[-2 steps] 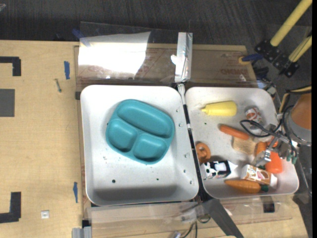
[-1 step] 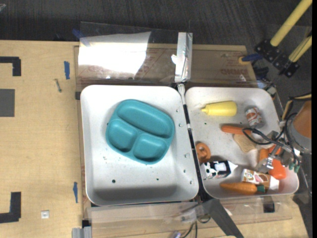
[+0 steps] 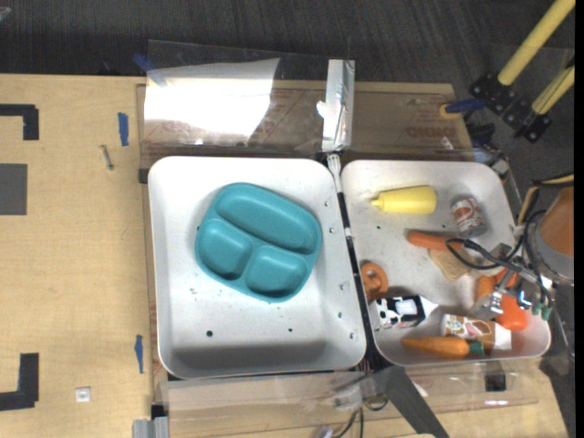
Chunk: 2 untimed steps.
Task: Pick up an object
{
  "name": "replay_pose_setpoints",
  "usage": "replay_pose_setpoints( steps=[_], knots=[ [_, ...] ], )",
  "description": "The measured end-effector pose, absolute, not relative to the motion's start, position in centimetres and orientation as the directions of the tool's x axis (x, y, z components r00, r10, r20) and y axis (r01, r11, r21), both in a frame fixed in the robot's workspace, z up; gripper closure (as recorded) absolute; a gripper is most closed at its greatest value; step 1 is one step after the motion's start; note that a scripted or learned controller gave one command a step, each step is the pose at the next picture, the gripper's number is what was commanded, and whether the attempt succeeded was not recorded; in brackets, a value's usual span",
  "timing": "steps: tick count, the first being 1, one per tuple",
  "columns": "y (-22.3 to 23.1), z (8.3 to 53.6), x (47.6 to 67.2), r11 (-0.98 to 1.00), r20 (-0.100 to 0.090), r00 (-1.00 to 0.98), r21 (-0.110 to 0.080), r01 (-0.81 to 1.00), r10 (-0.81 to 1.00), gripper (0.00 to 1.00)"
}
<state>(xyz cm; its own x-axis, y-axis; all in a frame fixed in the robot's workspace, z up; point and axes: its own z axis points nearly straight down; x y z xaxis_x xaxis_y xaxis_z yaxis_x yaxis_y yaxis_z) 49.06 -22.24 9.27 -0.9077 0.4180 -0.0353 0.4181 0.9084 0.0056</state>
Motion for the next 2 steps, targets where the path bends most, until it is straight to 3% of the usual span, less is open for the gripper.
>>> replay_pose_setpoints(
  steps=[2],
  knots=[
    [-22.15,9.59,49.42,0.994,-0.046,-0.993,-0.004,0.11,0.11,0.0]
  ],
)
